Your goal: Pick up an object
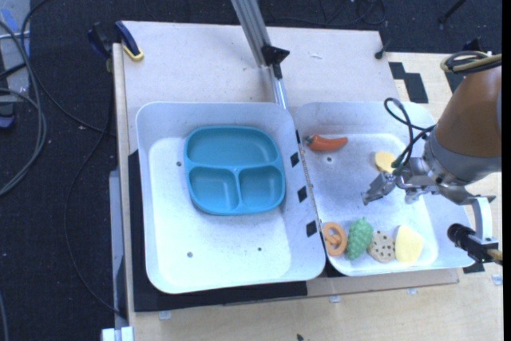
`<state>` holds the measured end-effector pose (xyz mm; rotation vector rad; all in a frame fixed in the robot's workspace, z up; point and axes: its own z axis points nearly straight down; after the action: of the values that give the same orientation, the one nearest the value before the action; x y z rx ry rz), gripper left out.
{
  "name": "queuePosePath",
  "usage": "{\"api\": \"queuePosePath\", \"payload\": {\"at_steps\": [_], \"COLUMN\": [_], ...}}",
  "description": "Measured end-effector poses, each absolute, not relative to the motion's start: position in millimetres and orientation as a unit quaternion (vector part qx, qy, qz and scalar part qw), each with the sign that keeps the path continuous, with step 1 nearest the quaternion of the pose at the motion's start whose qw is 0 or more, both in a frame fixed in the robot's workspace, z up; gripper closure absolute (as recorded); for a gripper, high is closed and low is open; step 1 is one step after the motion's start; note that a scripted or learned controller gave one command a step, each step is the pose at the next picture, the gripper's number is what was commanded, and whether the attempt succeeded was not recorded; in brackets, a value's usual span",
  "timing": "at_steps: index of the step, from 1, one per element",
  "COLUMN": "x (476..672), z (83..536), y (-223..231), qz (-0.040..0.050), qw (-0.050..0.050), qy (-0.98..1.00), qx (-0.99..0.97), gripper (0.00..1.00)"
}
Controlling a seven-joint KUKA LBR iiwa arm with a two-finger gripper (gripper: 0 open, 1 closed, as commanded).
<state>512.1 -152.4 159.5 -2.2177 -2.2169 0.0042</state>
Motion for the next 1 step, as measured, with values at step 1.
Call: {"api": "queuePosePath", "payload": {"at_steps": [1], "x": [508.0], "z": [115.5], "y": [-154.9], "qz": [0.001], "qw": [0.002], "qy": [-0.707], "qx": [-0.708], "gripper": [0.0]}}
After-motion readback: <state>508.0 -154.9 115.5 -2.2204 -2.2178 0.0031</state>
